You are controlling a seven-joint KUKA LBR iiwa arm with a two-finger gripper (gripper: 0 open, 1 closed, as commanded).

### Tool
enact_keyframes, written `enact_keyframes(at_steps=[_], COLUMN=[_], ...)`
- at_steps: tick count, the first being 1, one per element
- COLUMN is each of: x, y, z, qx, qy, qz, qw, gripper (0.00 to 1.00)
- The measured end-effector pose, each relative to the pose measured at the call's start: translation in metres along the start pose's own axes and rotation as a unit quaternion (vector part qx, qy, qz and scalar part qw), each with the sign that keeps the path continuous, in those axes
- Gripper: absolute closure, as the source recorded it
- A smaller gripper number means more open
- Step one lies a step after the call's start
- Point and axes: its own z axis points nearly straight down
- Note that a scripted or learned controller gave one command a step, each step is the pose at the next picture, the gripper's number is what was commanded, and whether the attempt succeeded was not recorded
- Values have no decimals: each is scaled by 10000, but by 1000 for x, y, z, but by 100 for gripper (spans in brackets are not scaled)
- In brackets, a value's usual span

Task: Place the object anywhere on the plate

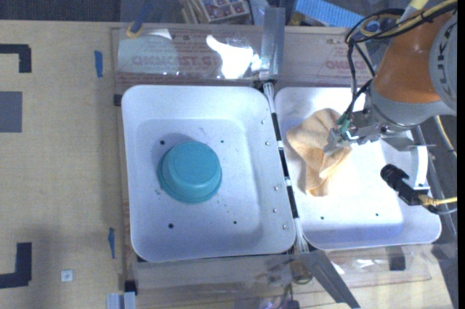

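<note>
A crumpled yellow-orange cloth [314, 147] lies in the right bin [378, 224], against its left side. My gripper [339, 139] is down on the cloth's right edge, its tips pressed into the fabric. A round teal plate [190, 170], shaped like an upturned bowl, sits in the middle of the left bin [211, 107]. The arm with its orange band [410, 67] reaches in from the right above the right bin.
A raised divider [280, 155] separates the two bins. A black fitting [398, 181] with a cable hangs over the right part of the right bin. Boxes and clutter stand behind the bins.
</note>
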Motion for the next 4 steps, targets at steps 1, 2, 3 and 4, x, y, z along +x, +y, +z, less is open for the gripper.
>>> enact_keyframes(at_steps=[1,2,3,4], x=[0,49,88,131], y=[1,15,27,37], z=[-40,-50,-48,-54], qx=[-15,-17,-18,-41], qy=[-5,-4,-4,-22], qz=[-8,-2010,-3907,-5650], qw=[10000,9796,9205,8251], gripper=[100,100,100,100])
